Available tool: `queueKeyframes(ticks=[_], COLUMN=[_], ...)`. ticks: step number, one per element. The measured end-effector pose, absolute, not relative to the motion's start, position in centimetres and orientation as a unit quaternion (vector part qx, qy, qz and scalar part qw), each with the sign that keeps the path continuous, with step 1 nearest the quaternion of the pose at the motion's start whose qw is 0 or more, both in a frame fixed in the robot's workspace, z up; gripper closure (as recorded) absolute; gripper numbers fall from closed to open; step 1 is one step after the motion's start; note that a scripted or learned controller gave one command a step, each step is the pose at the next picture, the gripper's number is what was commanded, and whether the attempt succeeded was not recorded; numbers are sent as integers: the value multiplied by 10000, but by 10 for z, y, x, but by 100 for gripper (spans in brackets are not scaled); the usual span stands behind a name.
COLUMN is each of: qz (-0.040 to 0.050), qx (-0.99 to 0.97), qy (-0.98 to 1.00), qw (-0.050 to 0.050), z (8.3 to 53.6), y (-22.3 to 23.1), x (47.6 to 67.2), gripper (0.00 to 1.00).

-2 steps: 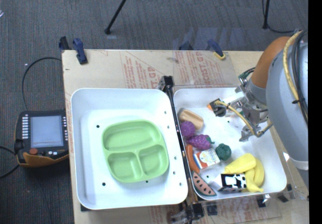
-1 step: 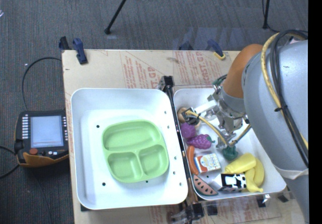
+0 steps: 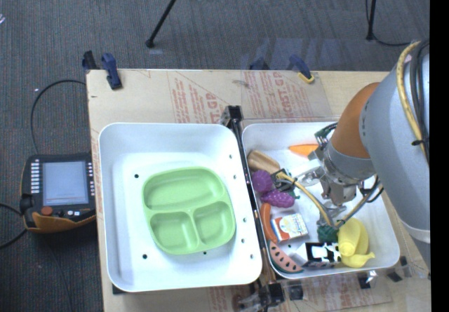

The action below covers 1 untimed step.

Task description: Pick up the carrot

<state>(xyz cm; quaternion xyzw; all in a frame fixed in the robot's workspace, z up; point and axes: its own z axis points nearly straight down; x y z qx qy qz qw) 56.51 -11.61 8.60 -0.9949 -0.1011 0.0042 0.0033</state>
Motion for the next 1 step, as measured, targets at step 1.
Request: queueKeyframes(ticks=[1], qz=[19], qx=[-9846], qy=[-1746], qw=[27], z=[87], y=[-117], x=[632], gripper=[0])
